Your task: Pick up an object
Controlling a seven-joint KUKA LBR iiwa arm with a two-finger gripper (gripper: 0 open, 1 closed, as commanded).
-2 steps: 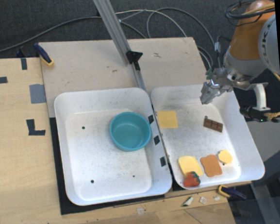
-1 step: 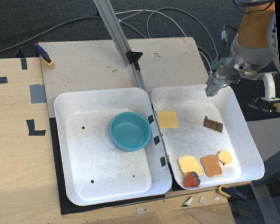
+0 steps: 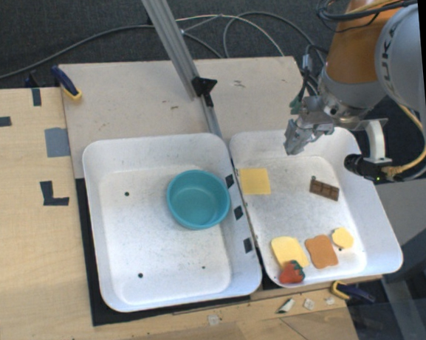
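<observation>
Candidates for the pick lie scattered in the right bin [image 3: 372, 211]: a pale yellow square slice [image 3: 255, 181] near its left wall, a small brown chocolate-like bar [image 3: 323, 188] toward the middle right, and a front cluster of a yellow piece [image 3: 287, 249], an orange piece [image 3: 322, 251], a small yellow round [image 3: 342, 238] and a red strawberry-like item [image 3: 292, 272]. The gripper [image 3: 297, 142] hangs over the bin's back edge, well apart from all of them and with nothing seen between its fingers; whether they stand apart or together cannot be told from this angle.

Risk lies mainly in the flatness of the targets. Thin slices resting flush on the bin floor may slip out from under closing fingers, and the front pieces sit so close together that a descent there could nudge neighbours or catch two. The left bin [image 3: 105, 212] holds a teal bowl [image 3: 197, 198], out of play unless the arm crosses the divide.
</observation>
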